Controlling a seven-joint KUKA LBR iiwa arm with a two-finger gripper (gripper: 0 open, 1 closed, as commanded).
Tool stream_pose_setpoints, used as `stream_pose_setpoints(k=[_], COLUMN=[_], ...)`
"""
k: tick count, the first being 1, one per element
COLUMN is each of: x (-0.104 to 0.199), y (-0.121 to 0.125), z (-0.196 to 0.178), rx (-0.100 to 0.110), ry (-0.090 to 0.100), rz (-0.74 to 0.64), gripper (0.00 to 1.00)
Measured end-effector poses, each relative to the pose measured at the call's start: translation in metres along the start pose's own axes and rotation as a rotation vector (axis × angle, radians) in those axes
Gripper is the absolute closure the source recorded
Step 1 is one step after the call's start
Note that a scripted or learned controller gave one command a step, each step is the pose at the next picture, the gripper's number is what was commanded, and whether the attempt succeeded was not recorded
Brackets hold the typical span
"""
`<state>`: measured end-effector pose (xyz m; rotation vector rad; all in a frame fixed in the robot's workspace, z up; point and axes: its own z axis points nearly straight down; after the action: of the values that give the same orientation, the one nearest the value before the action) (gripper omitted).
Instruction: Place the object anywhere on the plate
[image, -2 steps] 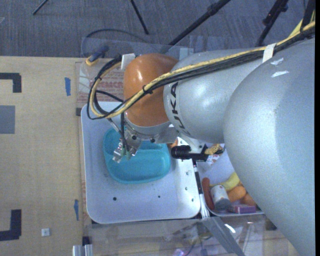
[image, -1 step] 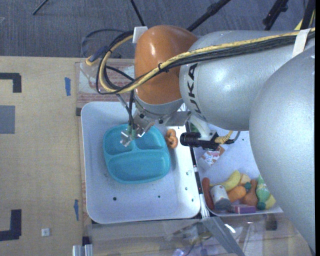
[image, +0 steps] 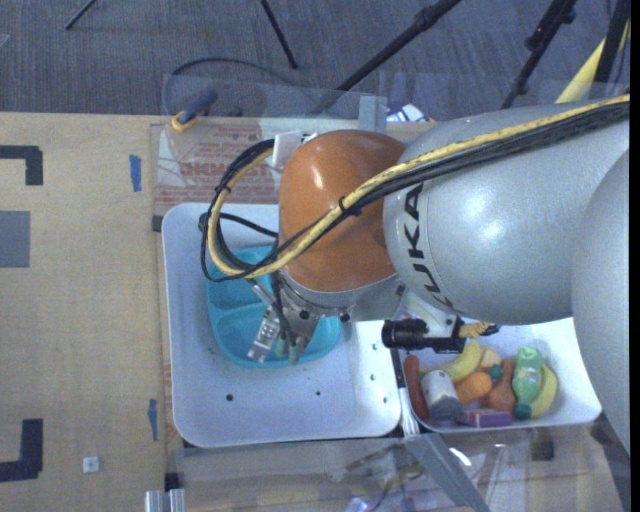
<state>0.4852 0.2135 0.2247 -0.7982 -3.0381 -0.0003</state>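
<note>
Camera view: arm (image: 480, 210) reaches in over the left bin (image: 190, 390), orange wrist band (image: 335, 205) covering much of it.
Gripper: gripper (image: 280, 340) hangs low over the blue plate (image: 225, 315), fingers pointing down at the plate's near edge.
Gripper state: cannot tell if clenched or released; fingers small and partly under the wrist, nothing clearly seen between them.
Plate: directly under and just left of the gripper, inside the left bin; divided blue dish, visible part looks bare.
Object: cannot say which one is meant. Candidates sit in the right bin (image: 590, 400), well to the gripper's right: banana (image: 462, 362), orange fruit (image: 472, 388), green bottle (image: 526, 372), grey can (image: 440, 392).
Cables: yellow and black cables (image: 225, 260) loop off the wrist just above the gripper, over the plate.
Progress: judged unfinished. No item seen lying on the exposed plate; part of the plate hidden by the wrist, so a drop there can't be ruled out.
Left to do: confirm an object rests on the plate, else fetch one from the right bin and set it down.
</note>
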Motion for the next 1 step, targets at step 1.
stream_pose_setpoints(k=[1], x=[-0.0002], y=[-0.0002], z=[0.0000], rx=[0.000], ry=[0.000], rz=[0.001], gripper=[0.00])
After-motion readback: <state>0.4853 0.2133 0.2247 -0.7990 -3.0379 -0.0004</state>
